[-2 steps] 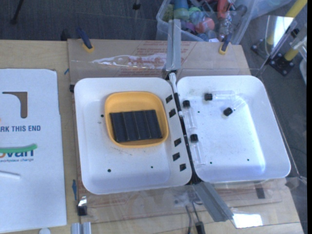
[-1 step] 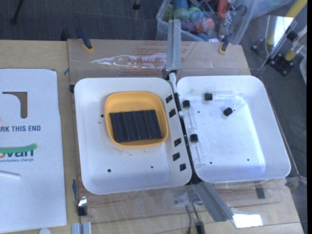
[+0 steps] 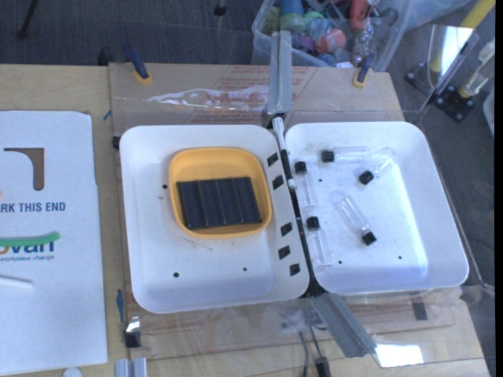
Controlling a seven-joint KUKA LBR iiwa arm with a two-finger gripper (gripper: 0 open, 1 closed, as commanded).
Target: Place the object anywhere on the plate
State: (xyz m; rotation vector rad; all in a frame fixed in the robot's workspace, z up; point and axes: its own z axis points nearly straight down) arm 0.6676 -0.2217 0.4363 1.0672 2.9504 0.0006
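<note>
Dark ribbed object (image 3: 219,203) flat on yellow plate (image 3: 179,169) in left bin (image 3: 141,258), long axis running left-right, clear vials (image 3: 355,217) scattered in right bin (image 3: 416,250); gripper state impossible to tell.

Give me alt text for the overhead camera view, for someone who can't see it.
A yellow plate holding a dark ribbed rectangular block sits in the left white bin of two side-by-side bins on a bench. The right bin holds several clear tubes with black caps. A clear tub of colourful items stands behind the bench.
</note>
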